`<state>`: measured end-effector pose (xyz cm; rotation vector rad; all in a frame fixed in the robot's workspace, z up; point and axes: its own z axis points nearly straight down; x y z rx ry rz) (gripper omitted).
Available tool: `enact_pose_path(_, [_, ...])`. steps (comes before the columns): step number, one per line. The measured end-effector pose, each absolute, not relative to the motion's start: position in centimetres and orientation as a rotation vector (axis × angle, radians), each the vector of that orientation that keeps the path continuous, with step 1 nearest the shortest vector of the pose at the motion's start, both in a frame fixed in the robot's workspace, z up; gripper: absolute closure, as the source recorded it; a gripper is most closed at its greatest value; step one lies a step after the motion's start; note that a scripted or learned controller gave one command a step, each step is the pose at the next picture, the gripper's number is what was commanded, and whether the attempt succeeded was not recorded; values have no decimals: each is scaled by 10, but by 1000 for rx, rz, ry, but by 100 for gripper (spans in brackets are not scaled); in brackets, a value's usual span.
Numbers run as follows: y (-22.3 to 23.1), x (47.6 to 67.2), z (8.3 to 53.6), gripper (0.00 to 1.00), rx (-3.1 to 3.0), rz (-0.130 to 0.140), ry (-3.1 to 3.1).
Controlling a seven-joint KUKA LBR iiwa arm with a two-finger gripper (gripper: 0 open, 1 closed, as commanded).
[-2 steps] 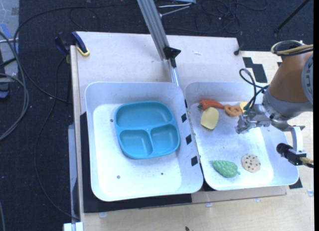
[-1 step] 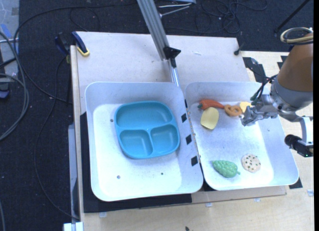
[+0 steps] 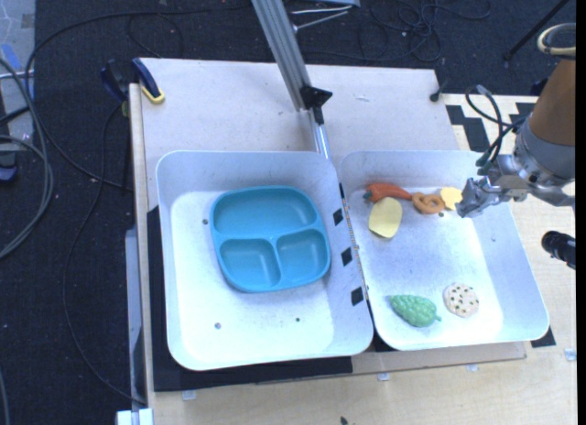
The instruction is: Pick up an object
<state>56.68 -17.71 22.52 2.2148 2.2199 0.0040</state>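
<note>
Over the right bin [image 3: 513, 258], at its far right edge, I've got the gripper [image 3: 472, 201] low beside a small yellow piece [image 3: 450, 198]; whether the pincer is wide or narrow I can't tell. Left of it lie an orange ring [image 3: 426, 203], a carrot [image 3: 386, 191] and a yellow chip [image 3: 385, 219]. Nearer me, a green leaf [image 3: 414, 310] and a cookie [image 3: 461, 300]. A blue tray [image 3: 271, 237] sits in the left bin [image 3: 183, 231].
</note>
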Motion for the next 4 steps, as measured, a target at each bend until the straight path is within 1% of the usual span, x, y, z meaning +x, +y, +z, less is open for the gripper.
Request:
enact_pose_path(1, [-122,570,237,100,2212,5,2229])
enact_pose_path(2, [-69,580,234,100,2213,3,2229])
enact_pose_path(3, [-16,571,225,100,2215,1,2231])
enact_pose_path(4, [30,563,226,100,2215,-1,2230])
